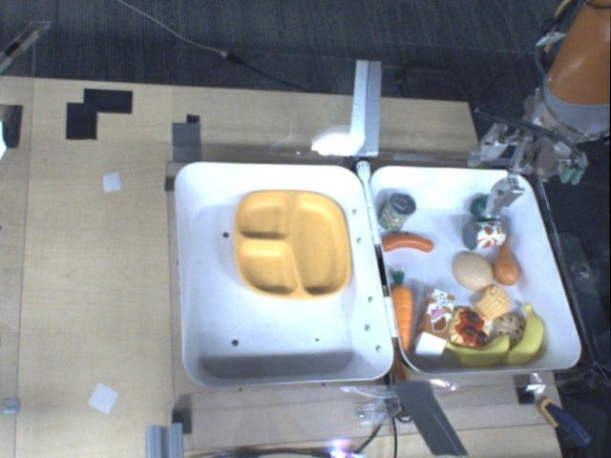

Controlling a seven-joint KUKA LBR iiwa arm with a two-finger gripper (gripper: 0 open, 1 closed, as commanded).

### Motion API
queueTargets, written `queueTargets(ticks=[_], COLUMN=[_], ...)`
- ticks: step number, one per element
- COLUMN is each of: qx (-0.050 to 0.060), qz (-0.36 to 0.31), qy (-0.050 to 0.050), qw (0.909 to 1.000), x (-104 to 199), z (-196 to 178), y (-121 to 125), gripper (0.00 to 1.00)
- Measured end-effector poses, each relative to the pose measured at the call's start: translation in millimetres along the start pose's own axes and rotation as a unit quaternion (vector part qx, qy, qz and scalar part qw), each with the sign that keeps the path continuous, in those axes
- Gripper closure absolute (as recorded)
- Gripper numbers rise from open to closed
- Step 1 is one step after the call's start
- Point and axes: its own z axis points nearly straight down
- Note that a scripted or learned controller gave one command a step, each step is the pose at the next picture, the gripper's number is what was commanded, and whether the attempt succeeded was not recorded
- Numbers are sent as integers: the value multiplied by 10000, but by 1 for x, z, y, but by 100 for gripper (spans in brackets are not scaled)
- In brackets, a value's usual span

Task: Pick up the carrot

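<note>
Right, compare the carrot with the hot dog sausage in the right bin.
The carrot lies lengthwise against the bin's left wall, near the front; the sausage lies crosswise, farther back beside the can. The carrot tapers and has a green top; the sausage is rounded at both ends. The carrot is orange, the sausage redder. Both are small, elongated and lying flat.

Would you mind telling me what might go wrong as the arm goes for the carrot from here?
1. The carrot lies tight against the right bin's left wall, so the claw may strike the wall or fail to straddle it.
2. The claw sits at the far corner over a small can; crossing low could knock the egg or sausage.
3. A snack packet beside the carrot could be pinched too.
</note>
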Motion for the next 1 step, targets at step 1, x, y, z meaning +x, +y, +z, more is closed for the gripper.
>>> queueTargets(ticks=[1], qx=[-8], qz=[265], qy=[24], qw=[9996], x=[52], z=[71], y=[24], gripper=[0])
